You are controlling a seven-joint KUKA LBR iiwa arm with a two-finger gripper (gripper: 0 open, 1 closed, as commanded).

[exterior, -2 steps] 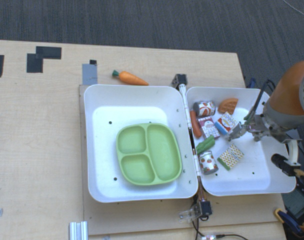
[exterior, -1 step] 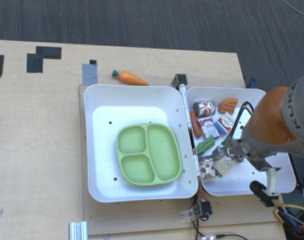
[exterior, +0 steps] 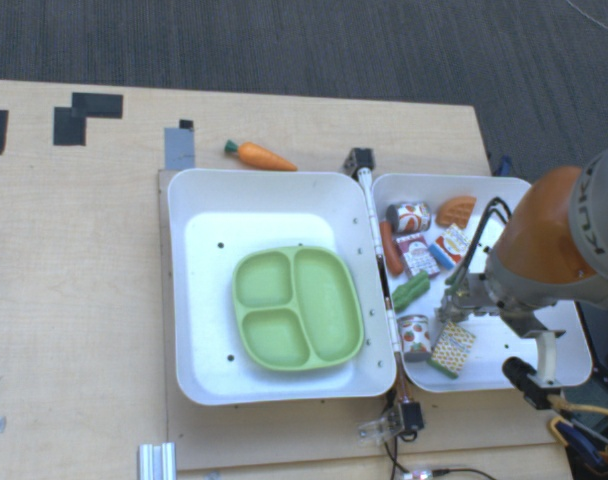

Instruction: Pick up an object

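A clear plastic clip (exterior: 385, 427) with wires is sitting at the bottom edge of the bench (exterior: 74, 298), below the seam between the two bins, nearest the lens. From the left, dark tape patches (exterior: 84, 116) are lying on the pale wooden bench top, and a grey block (exterior: 179, 146) is standing just behind the left bin's (exterior: 199, 268) back corner. A toy carrot (exterior: 261, 156) is resting on the bench just behind that bin, outside it. Inside the left bin a light green divided plate (exterior: 297, 308) with three compartments is lying flat, right of centre. The right bin (exterior: 574, 358) is holding a clutter of small items: a small can (exterior: 408, 216) with a red and white label at the back, a red sausage-like piece (exterior: 389, 249) along the left wall, a red and white packet (exterior: 420, 256) beside it, a blue stick (exterior: 441, 256), an orange bread-like piece (exterior: 456, 210), a green vegetable piece (exterior: 411, 291), another small labelled can (exterior: 415, 336) near the front, and a yellowish patterned packet (exterior: 451, 348) at the front. No writing on any label is sharp enough to read. The grey arm with its orange band (exterior: 544, 238) is reaching in from the right, and the gripper (exterior: 454, 308) is hanging low over the bin, just above the patterned packet and beside the green piece; whether it is open or closed cannot be told.
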